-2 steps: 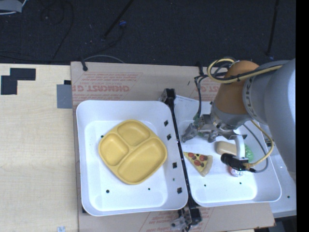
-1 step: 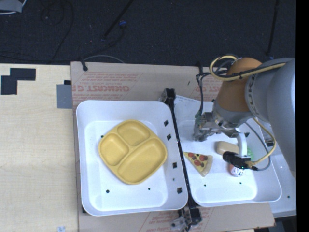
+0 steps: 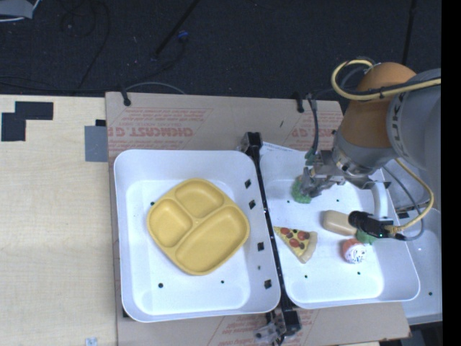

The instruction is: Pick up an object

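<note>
The right bin (image 3: 338,283) holds several small items. A green object (image 3: 300,193) lies near its far left side. A pizza slice toy (image 3: 297,241) sits at the bin's left edge, a beige oblong piece (image 3: 337,222) lies toward the middle, and a red and white round toy (image 3: 354,251) sits just below that. My gripper (image 3: 313,179) is low in the bin, directly over the right part of the green object and touching or nearly touching it. The gripper's body hides how it meets the object.
A yellow divided plate (image 3: 198,225) fills the middle of the left bin (image 3: 137,265). A black divider (image 3: 263,215) runs between the bins. The grey arm with its orange band (image 3: 374,107) and cables cover the right bin's far right corner.
</note>
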